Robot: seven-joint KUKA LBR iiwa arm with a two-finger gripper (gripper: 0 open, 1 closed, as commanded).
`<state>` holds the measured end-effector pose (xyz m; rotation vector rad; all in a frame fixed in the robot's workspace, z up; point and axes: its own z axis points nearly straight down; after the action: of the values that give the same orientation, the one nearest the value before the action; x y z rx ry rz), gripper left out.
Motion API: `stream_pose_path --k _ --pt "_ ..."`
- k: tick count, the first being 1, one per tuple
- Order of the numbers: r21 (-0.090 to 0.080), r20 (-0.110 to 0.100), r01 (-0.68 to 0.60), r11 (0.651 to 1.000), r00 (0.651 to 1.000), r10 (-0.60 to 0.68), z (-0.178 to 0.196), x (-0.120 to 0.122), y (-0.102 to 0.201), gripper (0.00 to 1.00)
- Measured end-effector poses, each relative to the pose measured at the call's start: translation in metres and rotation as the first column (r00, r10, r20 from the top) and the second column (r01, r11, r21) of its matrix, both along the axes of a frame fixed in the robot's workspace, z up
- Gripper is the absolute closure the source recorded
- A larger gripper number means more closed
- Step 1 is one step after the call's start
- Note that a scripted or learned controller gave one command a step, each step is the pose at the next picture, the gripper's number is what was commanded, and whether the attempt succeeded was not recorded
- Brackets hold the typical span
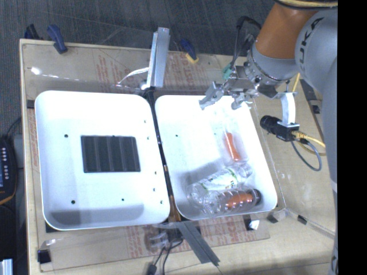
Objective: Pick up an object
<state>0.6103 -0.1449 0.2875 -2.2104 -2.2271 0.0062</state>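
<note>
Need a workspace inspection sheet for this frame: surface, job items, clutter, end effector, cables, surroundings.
Surface: bench bears a left bin and a right bin, side by side.
Job's things: orange tube and crumpled clear plastic bottles, all in the right bin's near half.
Clutter: dark ridged rectangle in the left bin.
End effector: above the right bin's far edge, fingers apart, holding nothing.
Cables: yellow and grey cables right of the bins.
Surroundings: blue clamps on the bench's far edge.

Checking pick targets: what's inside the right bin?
In the right bin: an orange tube mid-bin, and at the near edge a heap of clear crumpled plastic with a brown bottle beside it. What's under the plastic can't be made out. The gripper hovers over the far edge.
</note>
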Motion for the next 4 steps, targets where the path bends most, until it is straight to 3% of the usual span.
stream_pose_path --k 1,2,3,4 --pt "0.001 0.001 -0.116 0.993 0.993 0.116 -0.070 -0.057 -0.047 0.00" --pt "0.000 0.003 -0.173 0.985 0.985 0.173 -0.099 -0.030 -0.059 0.00" --pt "0.000 0.005 -0.211 0.978 0.978 0.211 -0.100 -0.030 -0.064 0.00" --pt "-0.001 0.005 -0.408 0.913 0.913 0.408 -0.027 -0.017 -0.038 0.00"
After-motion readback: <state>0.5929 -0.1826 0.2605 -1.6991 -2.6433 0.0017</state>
